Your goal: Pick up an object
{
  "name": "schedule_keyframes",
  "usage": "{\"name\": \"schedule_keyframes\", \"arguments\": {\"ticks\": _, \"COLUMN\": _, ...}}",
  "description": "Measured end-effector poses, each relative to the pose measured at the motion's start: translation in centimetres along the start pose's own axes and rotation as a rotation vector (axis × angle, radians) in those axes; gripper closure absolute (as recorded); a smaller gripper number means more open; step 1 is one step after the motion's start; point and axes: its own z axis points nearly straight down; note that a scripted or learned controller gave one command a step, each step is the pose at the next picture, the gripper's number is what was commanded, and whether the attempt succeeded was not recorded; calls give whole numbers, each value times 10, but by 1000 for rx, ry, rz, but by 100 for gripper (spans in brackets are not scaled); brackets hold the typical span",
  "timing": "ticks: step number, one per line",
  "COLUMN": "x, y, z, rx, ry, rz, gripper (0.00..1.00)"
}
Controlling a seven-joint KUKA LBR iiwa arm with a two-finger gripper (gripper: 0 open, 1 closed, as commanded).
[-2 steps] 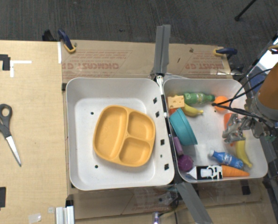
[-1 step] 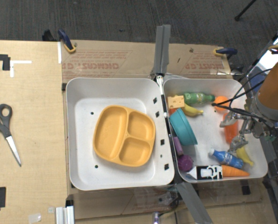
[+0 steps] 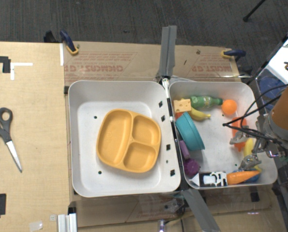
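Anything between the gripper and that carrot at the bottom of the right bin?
Nothing visible. The gripper hangs right above the carrot in the right bin's lower right corner; a black-and-white item lies just left.

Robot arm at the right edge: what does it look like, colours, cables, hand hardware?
An orange band tops the wrist at the right edge. Below it sits grey metal hardware, the hand, small and cluttered. Thin black cables run across it.
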Motion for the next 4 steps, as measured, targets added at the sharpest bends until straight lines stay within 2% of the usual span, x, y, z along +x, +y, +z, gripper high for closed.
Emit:
{"name": "schedule_keyframes", "arguments": {"ticks": 1, "x": -10, "y": 10, "z": 6, "rx": -4, "ry": 19, "rz": 165, "gripper": 0}}
{"name": "schedule_keyframes", "arguments": {"ticks": 2, "x": -12, "y": 11, "z": -4, "rx": -3, "ry": 17, "rz": 162, "gripper": 100}}
{"name": "schedule_keyframes", "arguments": {"ticks": 3, "x": -14, "y": 11, "z": -5, "rx": -3, "ry": 12, "rz": 162, "gripper": 0}}
{"name": "schedule_keyframes", "arguments": {"ticks": 4, "x": -31, "y": 9, "z": 7, "rx": -5, "ry": 23, "rz": 168, "gripper": 0}}
